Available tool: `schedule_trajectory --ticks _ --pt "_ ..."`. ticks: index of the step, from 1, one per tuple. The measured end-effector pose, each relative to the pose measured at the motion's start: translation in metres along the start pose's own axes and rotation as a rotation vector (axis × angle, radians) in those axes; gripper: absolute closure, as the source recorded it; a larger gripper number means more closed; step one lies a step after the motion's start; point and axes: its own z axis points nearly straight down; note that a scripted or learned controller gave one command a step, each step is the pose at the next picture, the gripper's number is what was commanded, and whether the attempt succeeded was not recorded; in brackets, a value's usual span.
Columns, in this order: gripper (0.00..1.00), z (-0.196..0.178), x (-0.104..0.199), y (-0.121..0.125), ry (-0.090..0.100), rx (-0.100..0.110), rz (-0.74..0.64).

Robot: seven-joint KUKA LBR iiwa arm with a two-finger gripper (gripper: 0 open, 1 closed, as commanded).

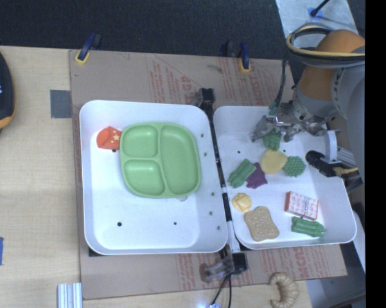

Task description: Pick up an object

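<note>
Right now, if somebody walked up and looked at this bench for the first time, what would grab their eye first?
Most likely the pale green divided plate that takes up much of the left bin, with a small red piece tucked against its left edge. Next, the cluster of toy foods in the right bin: a yellow piece, a purple one, a slice of bread. The arm's tool hangs over that bin's far end, above a green item.

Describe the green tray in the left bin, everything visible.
The tray is pale green, looks like smooth plastic, with rounded corners and three compartments: two on its left side, one long one on its right. It lies flat, slightly rotated, in the upper middle of the left bin. A red piece touches its upper-left corner. Nothing sits in it.
</note>
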Motion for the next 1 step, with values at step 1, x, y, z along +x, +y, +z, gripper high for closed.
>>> schedule_trajectory --ticks 1 --pt "0.00 -0.0005 -0.0165 -0.0018 0.000 0.002 0.005"
